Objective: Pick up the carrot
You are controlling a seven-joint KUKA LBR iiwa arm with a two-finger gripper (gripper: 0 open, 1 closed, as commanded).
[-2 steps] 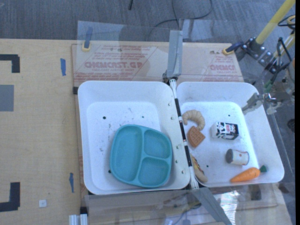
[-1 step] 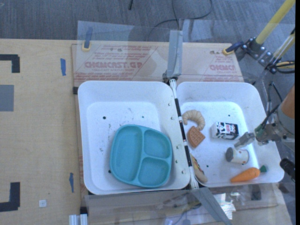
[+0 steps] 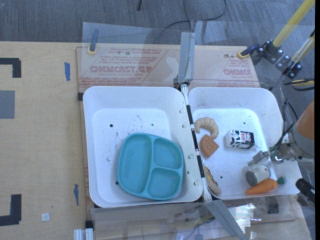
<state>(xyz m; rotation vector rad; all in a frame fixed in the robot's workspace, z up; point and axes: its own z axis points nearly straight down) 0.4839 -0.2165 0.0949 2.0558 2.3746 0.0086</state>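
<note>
A: Camera view, from above. Where is the carrot (image 3: 262, 186)?

B: In the right bin (image 3: 235, 95), at its near right corner. It lies flat on the bin floor, touching or just beside a small grey cup (image 3: 257, 174) on its far side.

A: State of the tool (image 3: 264, 157)?

B: It hangs at the right edge of the bin, above the cup. Whether it is open or shut cannot be told from this view, and nothing is seen in its hold.

A: Which way does the carrot lie from the tool?

B: Toward the near rim, just past the cup. Its long axis runs nearly left to right, with the green stub at the right end, slightly raised toward the right.

A: What does the next move call for?

B: In my judgement, a short shift toward the near rim, then closing across the carrot's narrow width. The cup and the bin wall crowd both sides.

A: Other contents?

B: A croissant (image 3: 207, 126), a waffle (image 3: 209, 146) and a small carton (image 3: 239, 139) share the right bin. A blue tray (image 3: 150, 166) sits in the left bin (image 3: 131, 98).
</note>
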